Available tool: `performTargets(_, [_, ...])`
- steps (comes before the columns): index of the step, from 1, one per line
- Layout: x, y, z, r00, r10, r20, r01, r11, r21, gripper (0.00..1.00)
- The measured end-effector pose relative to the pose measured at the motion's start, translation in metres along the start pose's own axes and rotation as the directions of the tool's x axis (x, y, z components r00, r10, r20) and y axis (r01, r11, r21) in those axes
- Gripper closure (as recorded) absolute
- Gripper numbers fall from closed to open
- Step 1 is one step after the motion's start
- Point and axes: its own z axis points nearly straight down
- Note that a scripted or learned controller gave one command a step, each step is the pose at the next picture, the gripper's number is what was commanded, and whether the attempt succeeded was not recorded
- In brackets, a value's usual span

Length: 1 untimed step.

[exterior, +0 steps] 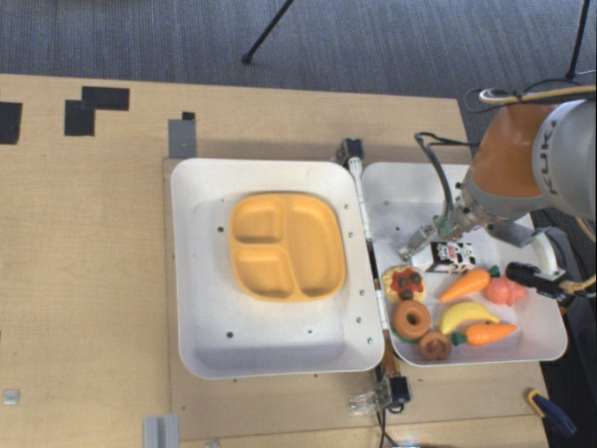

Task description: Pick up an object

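Observation:
My gripper hangs low over the middle of the right bin, open, with nothing between its fingers. Just right of it lies a small black-and-white toy. Toy food is piled along the bin's front: an orange carrot, a second carrot, a yellow banana, a pink piece, a pizza-like slice, a glazed donut and a smaller brown donut.
The left bin holds a yellow divided plate. A rail with a black clamp runs between the bins. The grey arm with its orange band and cable reaches in over the right bin's far right corner.

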Motion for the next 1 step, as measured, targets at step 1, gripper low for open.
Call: performTargets(1, [-0.0249,0.0621,0.0011,1.000,-0.008,-0.008,0.008,1.000,0.009,0.00])
